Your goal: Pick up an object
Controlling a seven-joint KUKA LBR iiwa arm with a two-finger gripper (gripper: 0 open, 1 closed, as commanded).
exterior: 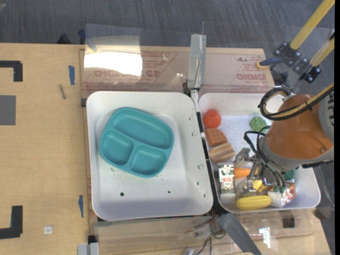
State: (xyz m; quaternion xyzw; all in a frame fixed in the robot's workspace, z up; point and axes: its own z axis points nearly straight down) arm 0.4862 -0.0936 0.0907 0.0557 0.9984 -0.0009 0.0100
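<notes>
We saw the gripper [258, 178] low over toys near the right bin's [308, 198] front edge, beside the corn cob [253, 201]; its state we could not tell, nothing evidently lifted.

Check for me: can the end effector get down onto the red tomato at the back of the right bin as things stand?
Probably yes. The red tomato sits open from above, with only the waffle piece beside it. The end effector is low over the clutter near the corn, so it must lift and shift first.
</notes>
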